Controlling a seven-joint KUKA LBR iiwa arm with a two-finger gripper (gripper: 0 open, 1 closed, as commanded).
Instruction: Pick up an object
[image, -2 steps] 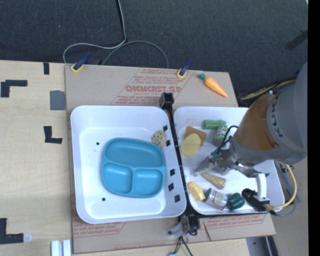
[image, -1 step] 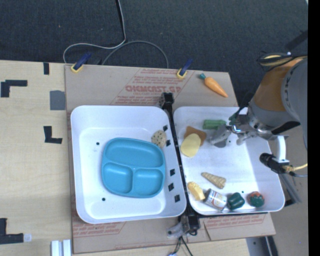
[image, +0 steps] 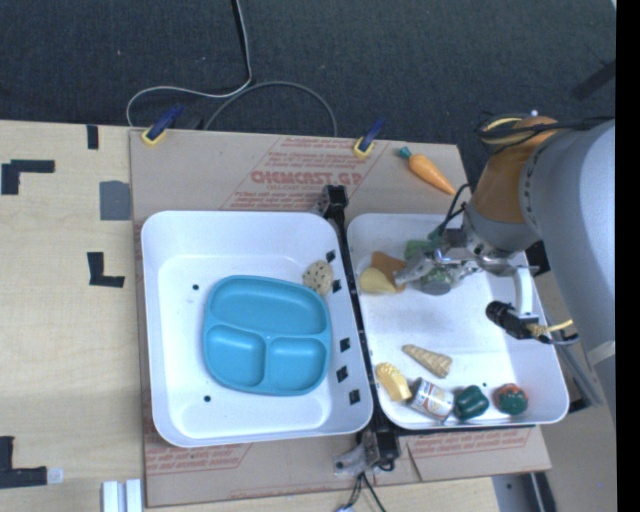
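Gripper (image: 408, 273) hung low in right bin (image: 470, 325), finger state unclear, brown-and-yellow toy (image: 378, 274) touching on camera-left.

Glossy white plastic bins (image: 175, 400), matt blue plastic tray (image: 265, 335)

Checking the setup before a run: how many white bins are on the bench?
2. The left bin holds a blue divided tray; the right bin holds the small toy items, with the arm reaching into it. None seems hidden.
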